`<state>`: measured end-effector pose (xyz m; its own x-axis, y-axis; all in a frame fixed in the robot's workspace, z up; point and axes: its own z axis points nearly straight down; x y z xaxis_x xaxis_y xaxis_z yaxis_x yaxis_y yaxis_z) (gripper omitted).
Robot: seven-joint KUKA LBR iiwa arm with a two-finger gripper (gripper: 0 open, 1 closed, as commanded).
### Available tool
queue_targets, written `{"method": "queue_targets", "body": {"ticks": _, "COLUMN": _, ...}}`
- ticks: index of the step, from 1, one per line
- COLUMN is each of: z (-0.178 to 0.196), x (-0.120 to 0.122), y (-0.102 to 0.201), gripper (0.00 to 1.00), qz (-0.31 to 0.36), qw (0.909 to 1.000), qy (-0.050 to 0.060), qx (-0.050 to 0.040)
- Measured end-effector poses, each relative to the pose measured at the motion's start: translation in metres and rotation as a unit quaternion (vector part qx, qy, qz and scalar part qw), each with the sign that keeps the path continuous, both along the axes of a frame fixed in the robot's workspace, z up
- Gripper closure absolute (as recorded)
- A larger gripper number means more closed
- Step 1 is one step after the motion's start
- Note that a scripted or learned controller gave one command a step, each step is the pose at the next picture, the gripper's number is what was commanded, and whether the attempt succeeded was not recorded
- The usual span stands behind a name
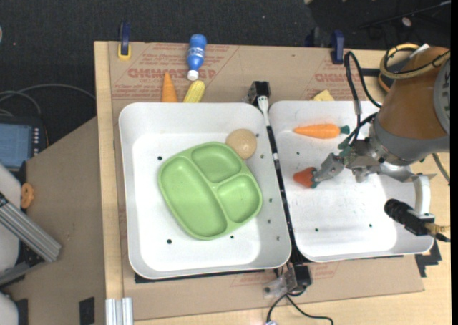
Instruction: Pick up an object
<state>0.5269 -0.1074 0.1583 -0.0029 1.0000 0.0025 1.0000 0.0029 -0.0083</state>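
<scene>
Red toy (305, 177) at end effector (323, 172) tip

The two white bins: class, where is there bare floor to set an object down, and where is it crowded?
Left bin: the green divided plate and a tan ball take the middle; bare strips run along the left wall and near corners. Right bin: the near half is bare. Its far half is crowded by the carrot, a red object and the gripper.
</scene>
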Motion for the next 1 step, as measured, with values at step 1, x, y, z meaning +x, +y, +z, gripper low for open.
{"method": "queue_targets", "body": {"ticks": 1, "z": -0.0780, "x": 0.0121, "y": 0.0172, "gripper": 0.00, "qz": -0.001, "qw": 1.0000, "qy": -0.002, "qx": -0.0006}}
